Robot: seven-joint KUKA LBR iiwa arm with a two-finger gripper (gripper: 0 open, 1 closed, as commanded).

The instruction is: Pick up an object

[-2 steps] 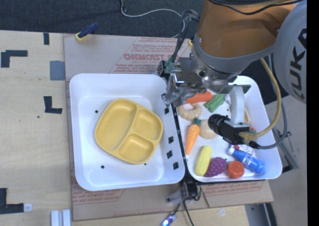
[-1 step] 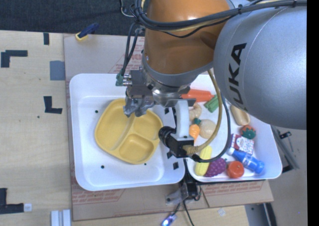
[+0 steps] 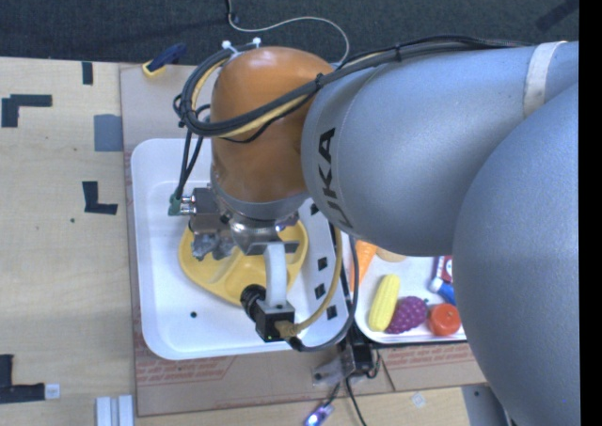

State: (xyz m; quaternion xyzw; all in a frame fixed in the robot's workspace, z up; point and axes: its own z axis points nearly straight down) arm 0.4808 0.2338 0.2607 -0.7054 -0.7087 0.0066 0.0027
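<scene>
My arm's orange wrist band and grey flange hang low over the left white bin. Beneath the wrist lies a flat yellow object, partly covered by the gripper hardware. The gripper body and a black connector block most of that yellow thing, and nothing shows whether the two touch.
The right bin holds a yellow corn cob, purple grapes, an orange-red fruit, an orange piece and a blue-red item. The big grey arm link covers the right side. Cables trail by the bench's front edge.
</scene>
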